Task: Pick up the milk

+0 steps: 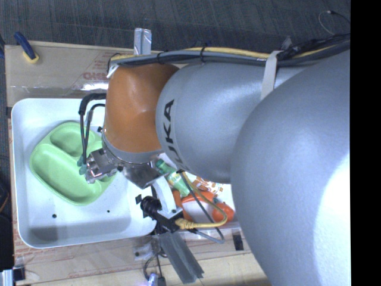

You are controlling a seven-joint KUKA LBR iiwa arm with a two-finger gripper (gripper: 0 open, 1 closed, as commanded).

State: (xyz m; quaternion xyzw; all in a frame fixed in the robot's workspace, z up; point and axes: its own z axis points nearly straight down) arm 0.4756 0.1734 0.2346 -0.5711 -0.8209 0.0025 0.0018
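My gripper [93, 169] hangs low over the left white bin [71, 225], at the right edge of a light green divided dish [56, 159] that lies in that bin. The arm's orange band [134, 112] and grey body cover most of the view, including nearly all of the right bin. Under the arm, a package with orange, red and white print [201, 202] and a small green item [168, 170] peek out of the right bin. I cannot tell whether either of them is the milk.
A black cable and a yellow cable [202, 224] loop below the wrist near the bench's front edge. A blue and yellow clamp [26, 47] sits at the bench's far left corner. A metal bracket [143, 40] stands at the back edge.
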